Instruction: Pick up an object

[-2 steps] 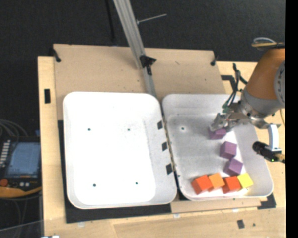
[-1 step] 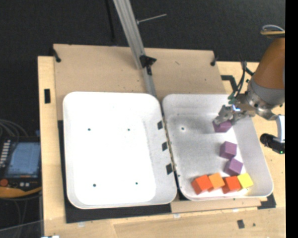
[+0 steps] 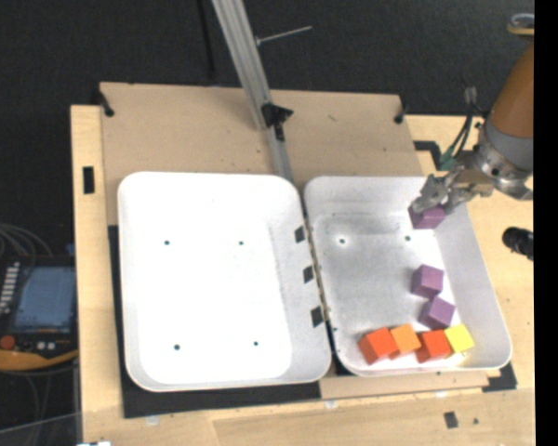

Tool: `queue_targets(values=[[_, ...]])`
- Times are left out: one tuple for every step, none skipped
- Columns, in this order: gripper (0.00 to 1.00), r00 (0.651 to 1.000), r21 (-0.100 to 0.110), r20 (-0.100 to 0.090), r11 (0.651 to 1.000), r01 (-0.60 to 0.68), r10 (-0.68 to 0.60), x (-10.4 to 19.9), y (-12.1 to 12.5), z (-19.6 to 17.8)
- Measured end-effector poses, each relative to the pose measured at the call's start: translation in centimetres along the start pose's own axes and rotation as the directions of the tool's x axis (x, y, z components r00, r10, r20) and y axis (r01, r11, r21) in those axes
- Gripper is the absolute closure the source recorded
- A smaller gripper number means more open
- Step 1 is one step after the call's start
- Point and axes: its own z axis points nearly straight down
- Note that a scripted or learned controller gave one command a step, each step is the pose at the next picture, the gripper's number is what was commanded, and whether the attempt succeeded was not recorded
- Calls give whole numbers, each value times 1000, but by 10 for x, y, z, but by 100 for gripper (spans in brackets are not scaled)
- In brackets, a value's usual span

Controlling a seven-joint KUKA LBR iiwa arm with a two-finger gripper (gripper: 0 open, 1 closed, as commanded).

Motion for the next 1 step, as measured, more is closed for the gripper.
queue_targets(values=[[100,1000,0,0,1000,2,-2,-1,1,-48]])
